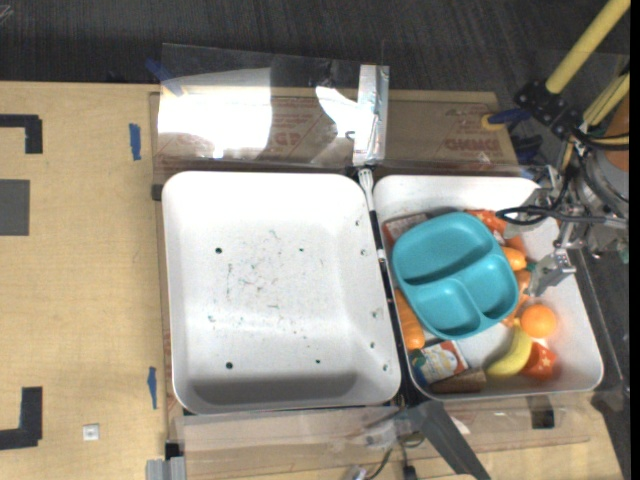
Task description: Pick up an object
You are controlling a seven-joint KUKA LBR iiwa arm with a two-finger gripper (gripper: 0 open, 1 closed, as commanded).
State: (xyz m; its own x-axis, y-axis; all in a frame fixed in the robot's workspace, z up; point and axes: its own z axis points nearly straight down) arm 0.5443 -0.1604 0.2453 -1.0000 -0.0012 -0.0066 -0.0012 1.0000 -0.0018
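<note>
Viewing the right bin (pixel 585 368), we note the gripper (pixel 553 268) beside the teal tray (pixel 455 273); finger state indeterminate.

You can't tell the claw's (pixel 553 268) finger state, too small & lost among cables at the right bin's (pixel 590 368) far edge. The teal divided plate (pixel 455 273) covers most of what's under it: orange items & a printed packet (pixel 440 360) poke out only at its rim. The arm is cut off by the frame's right edge.
</note>
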